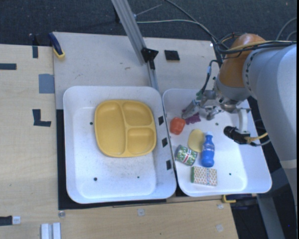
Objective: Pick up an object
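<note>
My gripper (198, 112) hangs over the far left part of the right bin (249, 183), its two fingers spread apart and open. A small purple item (193, 118) lies just under the left finger, not gripped. An orange-red object (177, 126) sits to the left of it by the bin wall. Nearer the front lie a yellow rounded object (196, 140), a blue bottle (208, 151), a green can (186, 155) and a patterned box (204, 176). Nothing is held between the fingers.
The left bin (79, 173) holds a yellow divided tray (125, 128). A metal pole (132, 26) slants down to the gap between the bins. A black cable end (236, 133) with a yellow tip hangs beside the arm over the right bin.
</note>
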Tool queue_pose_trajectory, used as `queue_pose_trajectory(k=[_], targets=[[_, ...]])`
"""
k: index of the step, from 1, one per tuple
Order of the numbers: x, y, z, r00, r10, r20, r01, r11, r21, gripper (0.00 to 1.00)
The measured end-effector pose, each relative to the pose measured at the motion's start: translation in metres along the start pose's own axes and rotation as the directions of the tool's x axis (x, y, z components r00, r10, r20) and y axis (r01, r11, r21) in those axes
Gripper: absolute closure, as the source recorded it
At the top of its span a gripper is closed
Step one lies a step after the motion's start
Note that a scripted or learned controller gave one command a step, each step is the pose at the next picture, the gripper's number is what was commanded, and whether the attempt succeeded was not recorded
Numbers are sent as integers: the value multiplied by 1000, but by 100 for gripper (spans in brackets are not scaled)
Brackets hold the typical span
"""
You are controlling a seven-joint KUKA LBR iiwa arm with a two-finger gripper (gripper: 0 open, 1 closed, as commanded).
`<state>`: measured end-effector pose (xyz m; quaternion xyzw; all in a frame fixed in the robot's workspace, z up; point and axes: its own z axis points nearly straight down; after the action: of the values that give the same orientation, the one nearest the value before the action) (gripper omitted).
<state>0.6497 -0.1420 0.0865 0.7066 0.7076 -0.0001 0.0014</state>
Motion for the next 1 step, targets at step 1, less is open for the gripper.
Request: queue_pose_trajectory(k=[1], targets=[[-1,2,-14,1000,-1,3,1,1000,-7,100]])
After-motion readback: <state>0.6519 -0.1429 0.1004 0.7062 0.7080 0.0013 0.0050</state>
